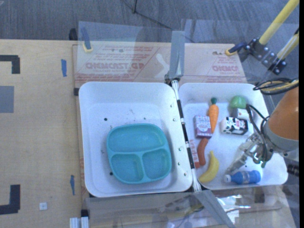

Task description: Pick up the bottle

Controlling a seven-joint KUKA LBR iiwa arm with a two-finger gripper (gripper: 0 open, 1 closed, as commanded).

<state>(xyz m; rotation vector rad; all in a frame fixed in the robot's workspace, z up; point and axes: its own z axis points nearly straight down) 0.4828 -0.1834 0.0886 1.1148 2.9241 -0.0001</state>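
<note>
One fixed overhead camera, slanted down over both white bins (90, 99), arm from right.

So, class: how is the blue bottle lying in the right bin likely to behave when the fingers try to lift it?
The bottle lies on its side, so it may roll if nudged. It looks like smooth plastic, probably slippery. It sits close to the bin wall, which might stop it rolling far.
</note>
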